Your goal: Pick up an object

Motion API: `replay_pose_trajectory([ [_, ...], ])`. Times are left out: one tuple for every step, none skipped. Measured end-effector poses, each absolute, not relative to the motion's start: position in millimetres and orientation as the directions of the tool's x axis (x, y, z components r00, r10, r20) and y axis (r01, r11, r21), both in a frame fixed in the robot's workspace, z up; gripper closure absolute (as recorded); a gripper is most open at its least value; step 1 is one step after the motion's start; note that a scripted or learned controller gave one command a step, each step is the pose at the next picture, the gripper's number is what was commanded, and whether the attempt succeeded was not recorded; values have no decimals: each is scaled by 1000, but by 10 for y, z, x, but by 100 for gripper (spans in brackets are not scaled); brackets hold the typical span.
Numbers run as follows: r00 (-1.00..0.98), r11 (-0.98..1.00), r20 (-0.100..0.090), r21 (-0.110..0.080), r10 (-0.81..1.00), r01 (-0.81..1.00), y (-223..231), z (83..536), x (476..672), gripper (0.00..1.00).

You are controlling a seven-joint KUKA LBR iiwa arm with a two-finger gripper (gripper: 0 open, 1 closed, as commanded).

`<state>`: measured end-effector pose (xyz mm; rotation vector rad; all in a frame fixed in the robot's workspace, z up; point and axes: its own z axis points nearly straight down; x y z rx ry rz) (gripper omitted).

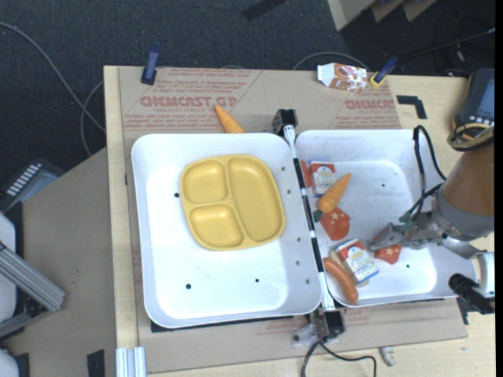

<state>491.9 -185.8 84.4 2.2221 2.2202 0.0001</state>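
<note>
My gripper (385, 238) hovers low in the right bin (393, 151), fingers' state unclear, a red piece (388, 251) at its 6 o'clock

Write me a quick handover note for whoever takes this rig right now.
Gripper: low in the right bin, beside a small red piece; grip state unclear.
Right bin also holds a carrot, strawberry, sausage and two small cartons.
Left bin: yellow divided plate.
A second carrot lies on the bench behind the bins.
Done: nothing visibly lifted.
Left: grasp and raise one item.
</note>
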Motion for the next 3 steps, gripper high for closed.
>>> replay_pose_trajectory([
  [1, -1, -1, 3, 1000, 1000, -1859, 943, 4923, 100],
  [-2, 2, -1, 7, 1000, 1000, -1482, 864, 5519, 100],
  [-1, 1, 1, 1, 1000, 1000, -555, 1848, 5492, 100],
])
